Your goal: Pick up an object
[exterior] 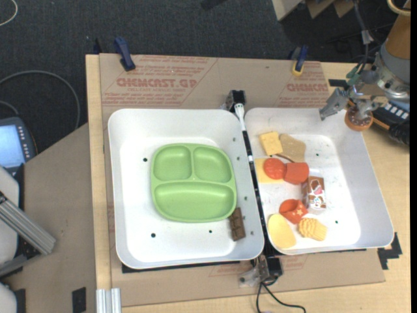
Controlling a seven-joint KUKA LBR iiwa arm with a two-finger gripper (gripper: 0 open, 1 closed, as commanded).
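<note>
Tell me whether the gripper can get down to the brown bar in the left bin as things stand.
Probably yes. The brown bar lies flat in the left bin, beside the green plate, with nothing on top. The gripper sits over the right bin's far corner, so it must cross over.

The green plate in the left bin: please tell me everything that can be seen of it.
The green plate is a rounded rectangle, light green, plastic by its look, with three compartments: two small ones at the far side and one wide one at the near side. It lies flat, right way up, about in the middle of the left bin. Its compartments hold nothing. A small brown bar lies close by its near right corner; whether they touch is unclear.
</note>
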